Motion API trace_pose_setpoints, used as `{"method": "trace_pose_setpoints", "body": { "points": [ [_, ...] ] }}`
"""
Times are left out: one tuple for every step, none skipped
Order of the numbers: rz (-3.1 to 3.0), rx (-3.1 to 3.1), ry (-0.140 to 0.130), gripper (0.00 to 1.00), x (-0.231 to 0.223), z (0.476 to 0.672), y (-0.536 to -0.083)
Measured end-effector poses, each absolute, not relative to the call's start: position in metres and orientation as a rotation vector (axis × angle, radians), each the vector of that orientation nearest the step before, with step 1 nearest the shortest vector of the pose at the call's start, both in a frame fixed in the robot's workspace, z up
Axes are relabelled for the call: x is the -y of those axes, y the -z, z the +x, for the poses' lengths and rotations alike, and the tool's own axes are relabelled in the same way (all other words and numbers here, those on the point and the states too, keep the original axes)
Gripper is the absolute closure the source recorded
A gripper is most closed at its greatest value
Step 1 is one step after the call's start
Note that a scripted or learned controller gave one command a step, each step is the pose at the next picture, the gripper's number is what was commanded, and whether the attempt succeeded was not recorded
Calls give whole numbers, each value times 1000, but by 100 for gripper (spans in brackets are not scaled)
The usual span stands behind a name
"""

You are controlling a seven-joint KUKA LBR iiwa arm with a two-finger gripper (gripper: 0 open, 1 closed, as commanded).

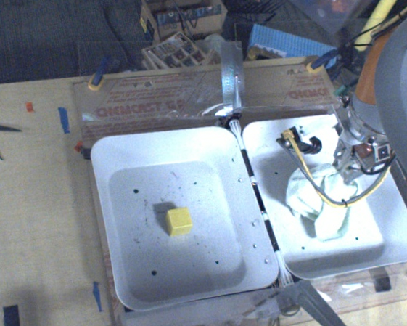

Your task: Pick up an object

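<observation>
The grey arm's gripper (345,172) hangs low in the right white plastic bin (403,245), just above a soft, crumpled white and pale green cloth (318,207). Its cables hide the tips, so how it is set cannot be told. Far to its left, a small yellow block (179,221) sits in the left white bin (116,161).

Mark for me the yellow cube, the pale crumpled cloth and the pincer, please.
Small yellow foam cube (179,221): camera view, on its top face, left bin.
Pale crumpled cloth (326,214): camera view, on its middle folds, right bin.
Pincer (347,171): camera view, at its tip above the cloth.
</observation>
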State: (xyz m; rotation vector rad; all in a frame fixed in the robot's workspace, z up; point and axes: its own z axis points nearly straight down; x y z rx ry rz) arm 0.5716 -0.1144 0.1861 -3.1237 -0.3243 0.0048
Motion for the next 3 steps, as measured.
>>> {"method": "trace_pose_setpoints", "body": {
  "points": [
    [-3116,419,24,100,94,533,-92],
    [-3107,461,-3,100,38,479,-184],
    [-3123,330,-5,100,46,566,-184]
  ]
}}
